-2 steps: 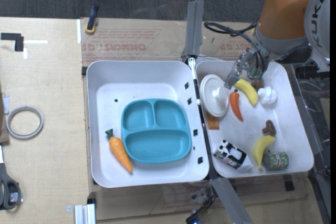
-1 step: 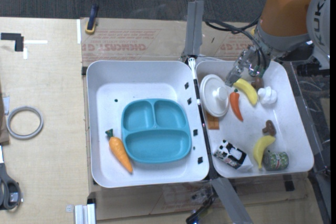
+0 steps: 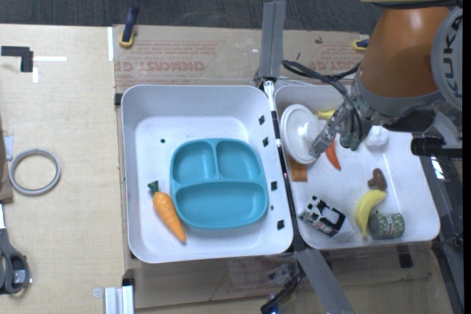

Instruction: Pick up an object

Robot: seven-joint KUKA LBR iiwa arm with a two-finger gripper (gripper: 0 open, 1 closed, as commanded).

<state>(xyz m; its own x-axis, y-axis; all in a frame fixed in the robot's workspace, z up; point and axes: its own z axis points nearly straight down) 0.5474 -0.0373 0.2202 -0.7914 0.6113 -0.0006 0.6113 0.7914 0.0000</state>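
Arm (image 3: pixel 412 40): seen entering from the right of the camera view, at its upper right; the grey casing is cut by the frame edge.
Orange band: seen as a broad rounded dome above the wrist, facing the camera.
Wrist: pointed down and to the left, below the orange dome; dark cables are seen looping out from it to the left.
Gripper (image 3: pixel 321 147): extended down-left from the wrist, slanted rather than vertical.
Jaws: seen as slim grey metal pieces lying close together; their state cannot be judged from this angle.
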